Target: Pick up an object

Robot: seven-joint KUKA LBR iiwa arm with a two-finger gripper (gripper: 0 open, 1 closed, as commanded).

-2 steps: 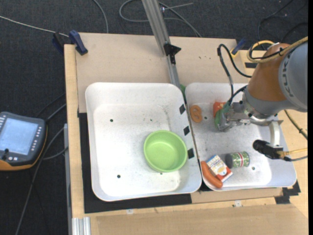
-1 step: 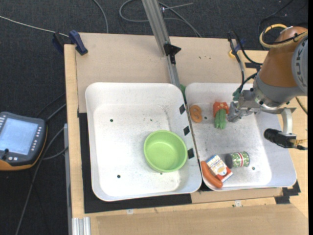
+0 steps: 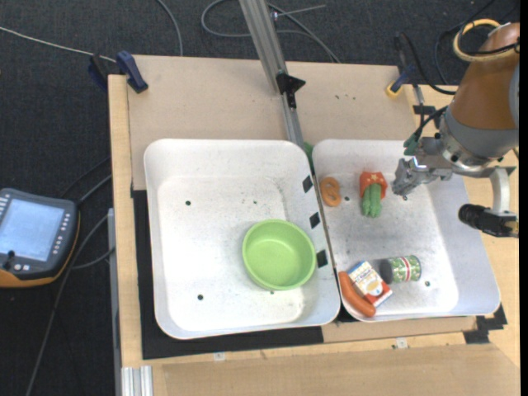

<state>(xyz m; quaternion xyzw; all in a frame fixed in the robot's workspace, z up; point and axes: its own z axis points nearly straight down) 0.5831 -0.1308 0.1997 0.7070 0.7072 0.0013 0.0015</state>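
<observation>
Gripping the green toy vegetable (image 3: 373, 197) across its narrow middle suits you; it looks light and rigid. Gripper (image 3: 403, 186) state: cannot tell.

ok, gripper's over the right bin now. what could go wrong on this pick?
1. The gripper hangs just right of the green and orange toy; coming down off-centre may nudge it aside.
2. The small can, the carton and the orange piece lie bunched at the right bin's near edge, so a grasp there may catch two.
3. The orange round piece sits by the bin's left wall, leaving little finger room.
</observation>
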